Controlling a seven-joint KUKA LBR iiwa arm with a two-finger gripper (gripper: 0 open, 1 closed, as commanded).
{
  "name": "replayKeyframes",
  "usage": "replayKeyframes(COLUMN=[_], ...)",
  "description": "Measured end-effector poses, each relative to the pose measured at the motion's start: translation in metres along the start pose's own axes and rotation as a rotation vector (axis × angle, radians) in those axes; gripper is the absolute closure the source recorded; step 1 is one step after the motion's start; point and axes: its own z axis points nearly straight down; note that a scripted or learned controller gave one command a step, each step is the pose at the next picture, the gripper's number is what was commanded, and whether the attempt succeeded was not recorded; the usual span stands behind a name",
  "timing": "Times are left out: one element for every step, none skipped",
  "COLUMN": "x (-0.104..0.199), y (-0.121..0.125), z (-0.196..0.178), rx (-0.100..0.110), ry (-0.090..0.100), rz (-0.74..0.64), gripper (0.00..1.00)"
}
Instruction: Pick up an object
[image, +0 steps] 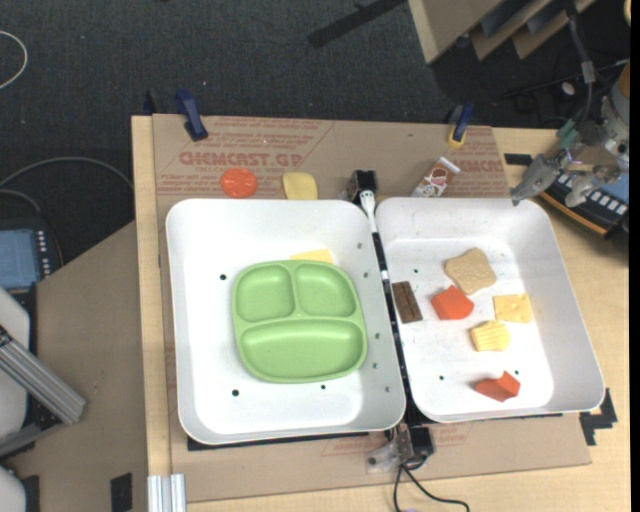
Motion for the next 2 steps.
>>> replayKeyframes(x=[0.075, 0.043], y=[-0.109, -0.121], z=[0.12, 0.181], rx=[0.02, -0.009], ry=[0.009, -0.004], rz=[-0.001, 0.002], gripper=[0.0, 0.0])
